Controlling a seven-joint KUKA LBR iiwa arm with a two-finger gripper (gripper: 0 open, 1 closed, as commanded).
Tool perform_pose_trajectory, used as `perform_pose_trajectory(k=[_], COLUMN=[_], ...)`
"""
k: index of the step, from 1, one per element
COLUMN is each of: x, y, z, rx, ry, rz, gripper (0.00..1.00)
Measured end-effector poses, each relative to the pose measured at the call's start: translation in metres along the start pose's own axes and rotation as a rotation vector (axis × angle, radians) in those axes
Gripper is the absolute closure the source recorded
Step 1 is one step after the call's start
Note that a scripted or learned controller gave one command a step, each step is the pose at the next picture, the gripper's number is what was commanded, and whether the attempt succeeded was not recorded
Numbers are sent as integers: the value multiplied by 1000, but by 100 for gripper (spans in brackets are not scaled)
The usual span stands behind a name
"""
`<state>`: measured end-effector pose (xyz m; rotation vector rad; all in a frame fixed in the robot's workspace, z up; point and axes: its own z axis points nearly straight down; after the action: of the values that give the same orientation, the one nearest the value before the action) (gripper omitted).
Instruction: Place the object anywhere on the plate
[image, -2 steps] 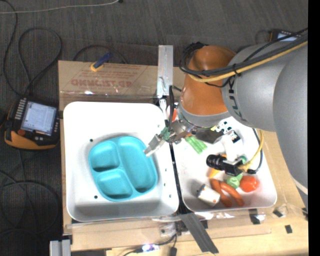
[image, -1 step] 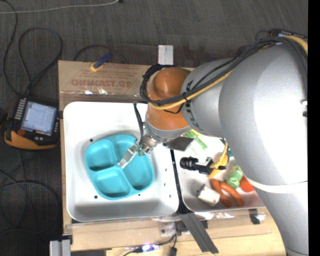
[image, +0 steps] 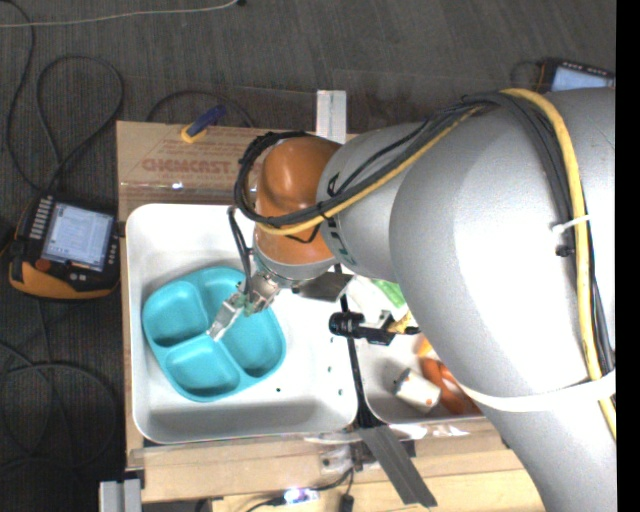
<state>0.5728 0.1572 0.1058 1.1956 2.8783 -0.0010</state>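
Observation:
A turquoise plate (image: 185, 315) with three compartments lies in the left white bin (image: 160, 225). My gripper (image: 228, 318) hangs low over the plate's middle, where the dividers meet, near the right-hand compartment. Its tip is small and pale against the plate, and I cannot make out any object in it. The grey arm and its orange wrist band (image: 290, 185) cover the bin's back right corner and much of the right bin.
The right bin (image: 400, 415) holds a green item (image: 390, 293), an orange item (image: 447, 388) and a white item (image: 415, 388), all partly under the arm. A cardboard sheet (image: 170, 160) lies behind the left bin. A handheld pendant (image: 65, 245) sits on the floor at left.

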Motion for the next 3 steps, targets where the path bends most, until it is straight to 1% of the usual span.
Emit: perform_pose_trajectory(k=[1,2,3], x=[-6,22,27], y=[-1,52,37], z=[-7,-61,-2], rx=[-1,12,12], ry=[-8,23,26], rz=[6,-154,-104], gripper=[100,100,100])
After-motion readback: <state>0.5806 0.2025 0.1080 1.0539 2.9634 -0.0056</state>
